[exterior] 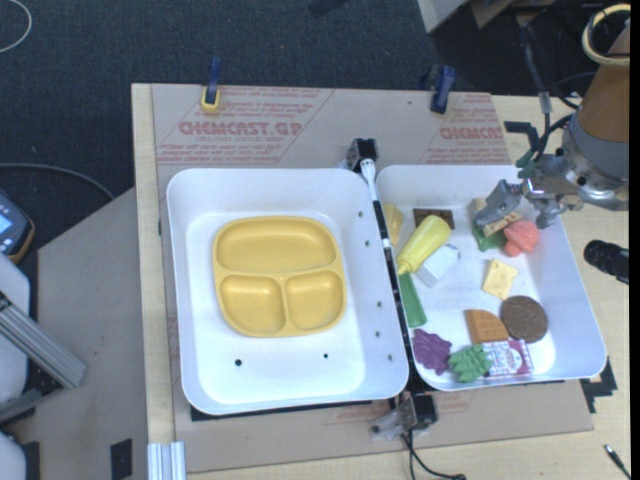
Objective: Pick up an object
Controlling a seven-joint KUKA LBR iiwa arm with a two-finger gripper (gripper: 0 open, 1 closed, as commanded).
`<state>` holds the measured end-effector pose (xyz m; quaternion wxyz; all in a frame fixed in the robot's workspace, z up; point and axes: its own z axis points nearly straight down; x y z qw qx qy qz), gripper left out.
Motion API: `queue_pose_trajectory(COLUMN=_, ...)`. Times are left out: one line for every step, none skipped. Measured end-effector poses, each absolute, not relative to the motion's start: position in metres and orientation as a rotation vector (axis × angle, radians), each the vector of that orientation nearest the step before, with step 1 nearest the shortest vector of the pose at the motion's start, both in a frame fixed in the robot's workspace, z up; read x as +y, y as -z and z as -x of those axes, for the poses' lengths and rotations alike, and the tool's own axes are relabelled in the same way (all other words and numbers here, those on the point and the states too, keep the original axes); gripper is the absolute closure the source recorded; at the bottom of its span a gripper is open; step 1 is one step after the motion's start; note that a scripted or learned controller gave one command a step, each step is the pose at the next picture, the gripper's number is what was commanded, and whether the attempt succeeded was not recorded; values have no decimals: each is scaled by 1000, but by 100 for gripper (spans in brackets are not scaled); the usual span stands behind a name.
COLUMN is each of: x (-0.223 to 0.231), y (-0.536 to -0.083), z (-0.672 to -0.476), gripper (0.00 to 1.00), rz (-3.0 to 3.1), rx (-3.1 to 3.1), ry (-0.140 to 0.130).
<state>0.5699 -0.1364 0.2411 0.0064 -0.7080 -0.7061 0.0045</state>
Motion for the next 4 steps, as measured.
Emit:
queue_pose_trajectory(x=-136, y=-249, z=-572, gripper=0, rz=2220, rx=-2220, ry=-1)
queue_pose_trajectory(x=-141, y=-205, z=-574, gripper=0, rz=2219, rx=-2218, ry=-4)
queue_pose_trajectory(x=-133, y=-153, z=-580, gripper=0, rz=2217, rx=-2218, ry=-4)
queue_pose_trajectory(x=-130, y=-108, z=-590, gripper=0, rz=2220, rx=-2221, ry=3)
